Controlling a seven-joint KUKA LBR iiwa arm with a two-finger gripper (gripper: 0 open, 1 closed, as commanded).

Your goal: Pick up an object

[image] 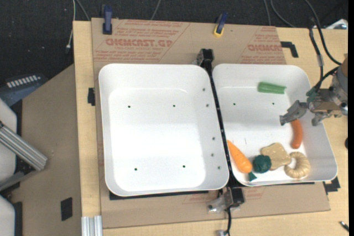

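The pincer [303, 114] hangs with fingers spread and nothing between them, over the right bin [243, 77]. The orange sausage-shaped piece [297, 133] lies just below it, near the bin wall. Descending off-centre, one finger could strike the sausage and roll it aside, or catch the bin's rim. The green block [271, 87] lies up-left.

Two shallow white plastic bins sit side by side on a cardboard-covered worktop [166, 36]; the right bin [249, 85] holds a green oblong block [271, 87], an orange-red sausage-shaped piece [297, 133], an orange carrot-shaped toy [239, 156], a dark green lump [261, 163] and tan pastry-like pieces [287, 160]. The end effector [303, 113] hovers at that bin's right edge with its fingers spread, just above the sausage-shaped piece. The left bin [160, 130] lies beside it.
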